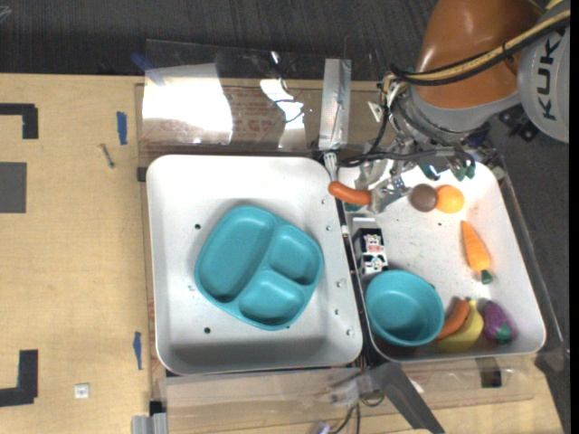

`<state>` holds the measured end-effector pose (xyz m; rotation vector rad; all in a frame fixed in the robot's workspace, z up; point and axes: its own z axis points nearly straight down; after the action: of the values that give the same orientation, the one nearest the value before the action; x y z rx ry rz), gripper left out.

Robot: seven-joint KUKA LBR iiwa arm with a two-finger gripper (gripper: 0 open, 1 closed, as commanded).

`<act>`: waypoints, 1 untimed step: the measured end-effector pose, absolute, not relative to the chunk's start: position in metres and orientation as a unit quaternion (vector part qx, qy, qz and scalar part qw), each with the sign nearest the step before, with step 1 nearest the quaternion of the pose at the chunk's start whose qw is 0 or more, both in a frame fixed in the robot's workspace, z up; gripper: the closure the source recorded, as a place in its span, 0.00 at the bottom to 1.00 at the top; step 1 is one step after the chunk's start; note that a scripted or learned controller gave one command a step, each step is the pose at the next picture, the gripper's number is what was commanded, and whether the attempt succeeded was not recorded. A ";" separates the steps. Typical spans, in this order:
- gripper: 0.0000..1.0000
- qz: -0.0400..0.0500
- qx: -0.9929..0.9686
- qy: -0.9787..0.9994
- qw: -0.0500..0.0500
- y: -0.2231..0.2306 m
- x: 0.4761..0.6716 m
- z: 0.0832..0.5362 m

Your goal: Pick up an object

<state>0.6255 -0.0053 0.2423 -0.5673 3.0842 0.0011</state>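
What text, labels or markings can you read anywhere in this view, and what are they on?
"KU": large dark letters on the grey arm casing at the right edge, cut off by the frame.
Small black-and-white box in the right white bin, above the teal bowl: printed, but too small to read.
Clear plastic sheet behind the left white bin: faint reddish print, blurred by glare, unreadable.

Open floor (425,242) between toys
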 end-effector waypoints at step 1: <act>1.00 0.000 -0.081 0.997 0.006 -0.009 0.655 0.270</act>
<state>0.6553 -0.0086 0.2704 -0.2534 3.1192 0.0007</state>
